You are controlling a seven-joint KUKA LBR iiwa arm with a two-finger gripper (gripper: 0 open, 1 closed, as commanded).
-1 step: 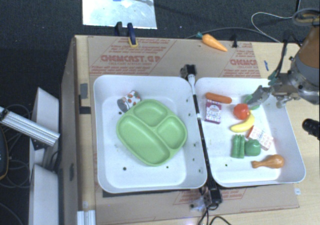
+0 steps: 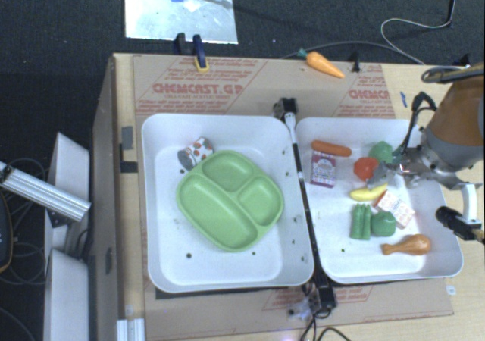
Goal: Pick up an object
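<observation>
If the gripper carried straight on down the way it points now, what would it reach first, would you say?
Probably the tomato or the green toy beside it: the gripper hangs right beside them in the right bin, though depth is unclear from this slanted view.

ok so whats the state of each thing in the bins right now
green divided plate: flat, right side up, left bin
small can: on its side beside the plate
red carton: lying flat, right bin
toy carrot: lying flat
toy tomato: resting loose
toy banana: lying flat
toy drumstick: lying near the front wall
gripper: low over the right bin
</observation>
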